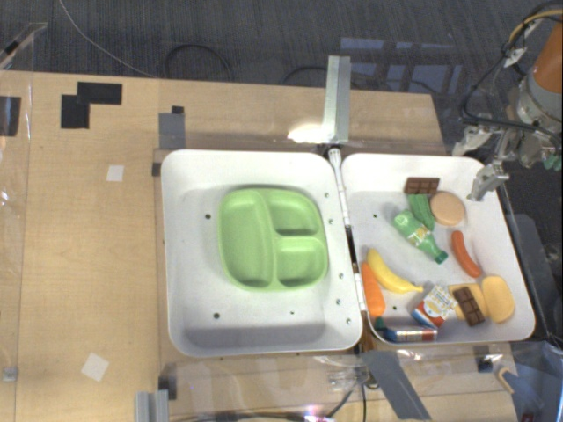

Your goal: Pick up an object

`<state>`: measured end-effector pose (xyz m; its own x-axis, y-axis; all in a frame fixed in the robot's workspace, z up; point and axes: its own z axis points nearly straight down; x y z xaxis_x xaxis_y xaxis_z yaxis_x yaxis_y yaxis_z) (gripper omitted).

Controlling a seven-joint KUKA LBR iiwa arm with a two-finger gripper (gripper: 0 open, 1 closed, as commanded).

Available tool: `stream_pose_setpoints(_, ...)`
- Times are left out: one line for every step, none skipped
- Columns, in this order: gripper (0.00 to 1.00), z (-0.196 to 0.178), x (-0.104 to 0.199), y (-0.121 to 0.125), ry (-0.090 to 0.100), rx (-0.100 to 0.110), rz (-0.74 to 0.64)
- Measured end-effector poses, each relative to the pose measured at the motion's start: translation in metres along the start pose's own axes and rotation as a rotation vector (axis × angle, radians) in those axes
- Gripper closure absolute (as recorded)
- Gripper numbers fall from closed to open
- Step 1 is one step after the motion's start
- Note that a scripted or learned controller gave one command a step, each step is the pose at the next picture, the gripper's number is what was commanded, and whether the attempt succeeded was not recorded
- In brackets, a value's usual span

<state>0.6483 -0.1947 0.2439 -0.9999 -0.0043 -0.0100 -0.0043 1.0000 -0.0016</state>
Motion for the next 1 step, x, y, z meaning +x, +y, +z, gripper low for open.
stream_pose_setpoints(0.0, 0.1504, 0.0092, -0.009, 0.012, -0.005, -0.145)
